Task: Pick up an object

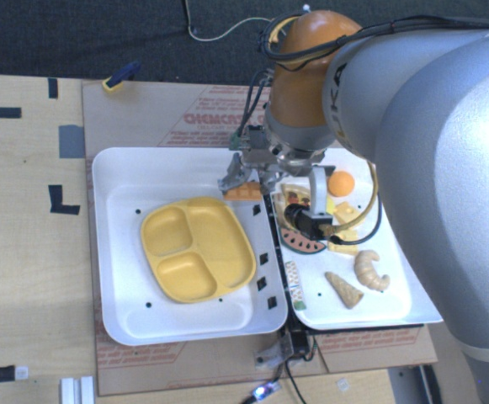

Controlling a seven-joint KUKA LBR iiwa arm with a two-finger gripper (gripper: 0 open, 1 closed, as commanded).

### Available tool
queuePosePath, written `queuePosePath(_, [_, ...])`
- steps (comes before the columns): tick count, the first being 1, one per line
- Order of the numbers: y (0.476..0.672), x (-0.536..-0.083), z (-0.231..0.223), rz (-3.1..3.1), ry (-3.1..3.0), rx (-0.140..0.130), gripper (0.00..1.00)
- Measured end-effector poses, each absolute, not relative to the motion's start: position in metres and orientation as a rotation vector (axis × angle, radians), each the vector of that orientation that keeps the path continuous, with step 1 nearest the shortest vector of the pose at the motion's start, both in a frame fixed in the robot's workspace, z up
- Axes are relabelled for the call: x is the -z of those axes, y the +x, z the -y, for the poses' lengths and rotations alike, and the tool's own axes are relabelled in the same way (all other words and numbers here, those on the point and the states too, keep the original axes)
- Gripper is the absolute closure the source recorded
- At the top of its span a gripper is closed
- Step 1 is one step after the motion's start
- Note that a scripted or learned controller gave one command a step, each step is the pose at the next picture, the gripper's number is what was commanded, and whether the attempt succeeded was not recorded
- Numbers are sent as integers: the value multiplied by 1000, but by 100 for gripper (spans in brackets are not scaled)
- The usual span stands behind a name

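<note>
My gripper (246, 182) hangs over the ridge between the two white bins, near their far end. A small orange piece (244, 193) sits between its fingertips, just over the left bin's right wall, and the fingers are shut on it. The left bin (118, 225) holds a yellow divided plate (198, 249). In the right bin (395, 305) lie an orange ball (341, 183), a yellow item (346, 214), a tan croissant-shaped piece (371, 270) and a tan cone (343, 289).
The grey arm, with its orange band (307, 66), covers the right bin's far and right side. A brown round item (297, 237) with a black part lies by the bins' shared ridge. A cable runs across the dark floor behind the bench.
</note>
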State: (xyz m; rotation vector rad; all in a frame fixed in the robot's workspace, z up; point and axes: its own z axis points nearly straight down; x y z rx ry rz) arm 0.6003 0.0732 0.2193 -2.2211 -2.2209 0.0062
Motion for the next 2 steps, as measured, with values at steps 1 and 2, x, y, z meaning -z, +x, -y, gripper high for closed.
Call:
queuePosePath(1, [597,-231,-77,2223,-2218,-1,100])
queuePosePath(2, [598,-215,-78,2222,-2219,-6,100])
